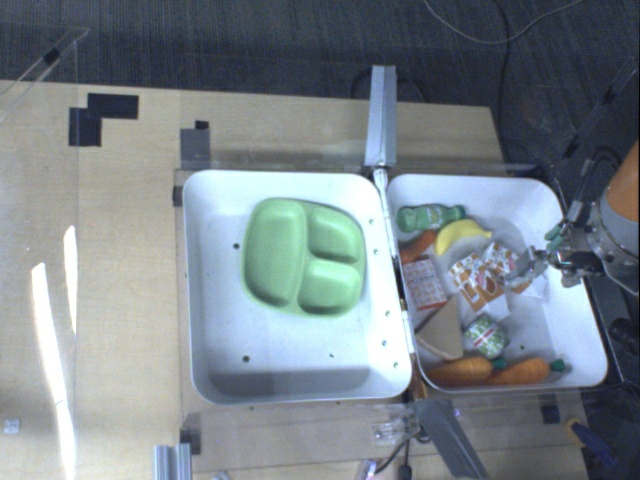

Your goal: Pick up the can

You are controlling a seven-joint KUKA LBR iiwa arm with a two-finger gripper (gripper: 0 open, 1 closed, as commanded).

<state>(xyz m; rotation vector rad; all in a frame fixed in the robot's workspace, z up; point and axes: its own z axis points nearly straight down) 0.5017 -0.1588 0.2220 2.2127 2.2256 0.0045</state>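
Camera view | cans 1 | carrots 2 | bins 2 | jaws state: cannot tell

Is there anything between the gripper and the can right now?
Partly. The gripper sits at the right bin's right side, over the edge of a snack packet. The can lies lower left of it, beside a tan wedge and just above two carrots. From above, the can looks uncovered.
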